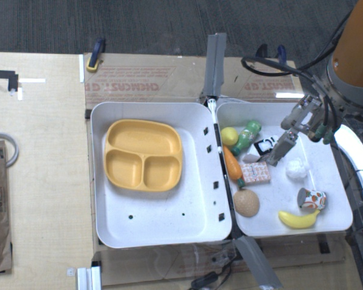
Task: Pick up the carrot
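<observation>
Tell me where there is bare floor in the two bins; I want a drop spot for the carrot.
Left bin: bare floor in front of and right of the yellow divided plate. Right bin: crowded along its left wall, where lemon, carrot, pink box and gripper cluster. A small patch lies between white ball and banana.

Dark grey carpet floor (139,11) behind, pale wooden bench top (36,113), brown cardboard sheet (151,80) under the bins
</observation>
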You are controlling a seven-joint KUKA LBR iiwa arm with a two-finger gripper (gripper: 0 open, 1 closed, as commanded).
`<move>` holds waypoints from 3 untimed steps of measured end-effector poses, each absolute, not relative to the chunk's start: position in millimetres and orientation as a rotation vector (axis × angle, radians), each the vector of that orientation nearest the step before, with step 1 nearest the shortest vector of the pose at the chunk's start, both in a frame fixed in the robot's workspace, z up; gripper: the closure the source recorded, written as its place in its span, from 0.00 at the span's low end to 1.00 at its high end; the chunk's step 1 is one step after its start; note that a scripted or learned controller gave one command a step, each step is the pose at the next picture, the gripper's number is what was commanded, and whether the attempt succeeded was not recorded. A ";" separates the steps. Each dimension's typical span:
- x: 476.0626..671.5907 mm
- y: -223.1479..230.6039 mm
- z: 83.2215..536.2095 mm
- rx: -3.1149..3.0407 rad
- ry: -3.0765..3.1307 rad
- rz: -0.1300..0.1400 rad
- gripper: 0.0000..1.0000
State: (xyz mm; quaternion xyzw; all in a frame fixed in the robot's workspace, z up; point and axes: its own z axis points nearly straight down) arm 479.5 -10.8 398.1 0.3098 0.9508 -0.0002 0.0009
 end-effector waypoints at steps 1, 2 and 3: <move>479.0 -3.2 336.5 0.782 3.041 0.000 0.00; 478.5 80.9 321.1 0.950 2.995 -0.001 0.00; 479.4 94.7 408.1 1.041 2.962 -0.001 0.00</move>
